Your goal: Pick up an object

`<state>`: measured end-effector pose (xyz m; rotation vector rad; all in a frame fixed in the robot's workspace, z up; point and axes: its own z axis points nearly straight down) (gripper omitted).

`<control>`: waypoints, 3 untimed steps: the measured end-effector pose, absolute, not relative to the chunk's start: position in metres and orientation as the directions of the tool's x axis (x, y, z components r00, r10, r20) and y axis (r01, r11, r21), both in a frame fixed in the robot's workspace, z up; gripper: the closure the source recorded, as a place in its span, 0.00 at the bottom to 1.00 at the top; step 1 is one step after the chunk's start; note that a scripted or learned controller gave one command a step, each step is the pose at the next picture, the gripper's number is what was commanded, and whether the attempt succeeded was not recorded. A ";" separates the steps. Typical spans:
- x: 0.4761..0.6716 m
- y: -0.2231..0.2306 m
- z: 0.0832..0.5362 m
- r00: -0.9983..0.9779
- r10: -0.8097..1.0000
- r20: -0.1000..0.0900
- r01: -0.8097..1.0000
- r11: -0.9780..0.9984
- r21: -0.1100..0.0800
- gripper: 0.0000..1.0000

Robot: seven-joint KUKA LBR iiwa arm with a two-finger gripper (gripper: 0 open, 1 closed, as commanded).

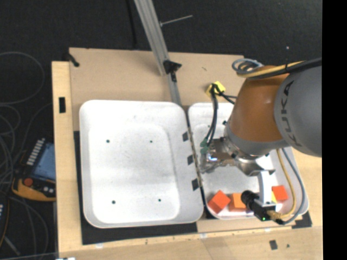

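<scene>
Robot arm low over the right bin, near 3 orange blocks.

The nearest orange block [219,200] lies at 5 o'clock in the frame, in the right bin [199,115], showing a corner toward 12 o'clock with no clear long axis. 2 more orange blocks [280,193] sit beside it. The gripper [212,157], just above at 12 o'clock, looks mid-approach; whether it is released or clenched, I cannot tell. Next likely needs lowering onto a block. The left bin [135,161] lies at 9 o'clock.

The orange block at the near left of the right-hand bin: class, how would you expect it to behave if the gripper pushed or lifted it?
The orange block looks angular with flat faces, so it would probably slide, not roll. It appears rigid, likely keeping its shape when squeezed. It lies close to the white right-hand bin's wall and a second orange block, so a push may jam it.
</scene>
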<state>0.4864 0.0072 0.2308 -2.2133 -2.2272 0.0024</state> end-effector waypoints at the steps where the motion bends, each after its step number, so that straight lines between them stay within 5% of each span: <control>1: 0.487 0.006 0.233 0.001 1.000 0.000 1.000 -0.001 0.002 0.00; 2: 0.485 -0.067 0.300 0.006 1.000 -0.004 1.000 -0.006 0.009 0.00; 3: 0.496 -0.148 0.196 0.006 1.000 -0.003 1.000 -0.006 -0.006 0.00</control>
